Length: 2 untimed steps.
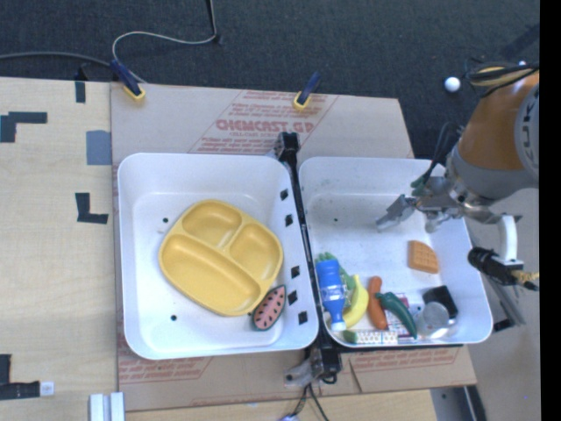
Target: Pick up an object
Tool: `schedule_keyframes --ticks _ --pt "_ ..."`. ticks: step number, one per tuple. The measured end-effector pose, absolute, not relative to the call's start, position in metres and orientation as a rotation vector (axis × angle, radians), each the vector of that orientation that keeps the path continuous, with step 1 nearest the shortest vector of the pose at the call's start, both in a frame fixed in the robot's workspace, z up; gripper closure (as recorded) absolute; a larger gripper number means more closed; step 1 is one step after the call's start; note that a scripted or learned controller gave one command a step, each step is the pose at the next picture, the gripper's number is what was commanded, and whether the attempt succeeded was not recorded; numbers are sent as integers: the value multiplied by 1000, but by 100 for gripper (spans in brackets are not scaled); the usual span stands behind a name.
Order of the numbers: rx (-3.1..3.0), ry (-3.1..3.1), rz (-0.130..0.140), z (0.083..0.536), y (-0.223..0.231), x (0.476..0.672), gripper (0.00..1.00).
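Observation:
My gripper (414, 218) hangs over the upper right part of the right bin (351, 182), fingers spread open with nothing between them. Just below it lies an orange waffle-like piece (423, 257), apart from the fingers. Along the bin's front edge sit a blue bottle (330, 289), a yellow banana (358, 298), an orange-red carrot (377, 300), a green item (396, 310) and a black and silver object (436, 309).
The left bin (140, 235) holds a yellow divided plate (222, 255) and a watermelon slice (269, 308) by its front right corner. A black divider (294, 226) runs between the bins. Cardboard lies under both bins.

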<state>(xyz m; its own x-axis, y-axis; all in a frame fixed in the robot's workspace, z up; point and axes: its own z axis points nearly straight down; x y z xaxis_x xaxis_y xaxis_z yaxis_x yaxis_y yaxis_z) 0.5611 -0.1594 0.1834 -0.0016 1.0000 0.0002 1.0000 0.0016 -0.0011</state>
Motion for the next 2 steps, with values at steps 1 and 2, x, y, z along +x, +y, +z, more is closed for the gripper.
schedule_keyframes --ticks 1,2 --pt "-2221 -2221 0 85 -184 502 0" --pt "-2222 -2223 -2 95 -184 503 100"
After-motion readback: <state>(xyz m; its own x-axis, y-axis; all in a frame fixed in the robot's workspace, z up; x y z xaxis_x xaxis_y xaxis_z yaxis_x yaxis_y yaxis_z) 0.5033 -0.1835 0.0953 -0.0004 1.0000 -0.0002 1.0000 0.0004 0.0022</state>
